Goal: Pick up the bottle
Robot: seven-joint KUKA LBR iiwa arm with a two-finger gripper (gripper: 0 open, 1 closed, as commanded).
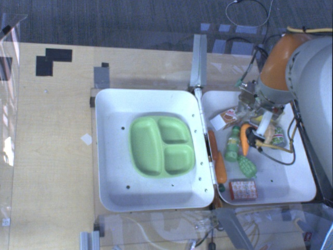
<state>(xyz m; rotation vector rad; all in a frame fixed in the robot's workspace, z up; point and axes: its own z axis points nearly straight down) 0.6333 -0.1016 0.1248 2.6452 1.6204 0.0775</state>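
1. i start at the left bin. it holds a green divided tray, well apart from anything i want, so it poses no risk.

2. next comes the shared wall between the bins. an orange carrot-like stick lies along it inside the right bin. i judge that if the bottle gets nudged leftward, it could jam against that stick.

3. the bottle is the small green one in the middle of the right bin, with its cap toward the far side. a green bumpy piece sits just beside its lower end, and an orange piece touches or nearly touches its right side. a closing grip here could catch a neighbour instead, or squeeze the round bottle out sideways.

4. a flat reddish box lies near the front edge of the bin, away from the likely path.

5. the gripper hangs over the far part of the right bin, above a small packet and other clutter. it sits beside the bottle, not over it. i cannot tell how it is set from this angle, and nothing is visibly held.

6. a descent from here would likely land on the clutter and miss the bottle.
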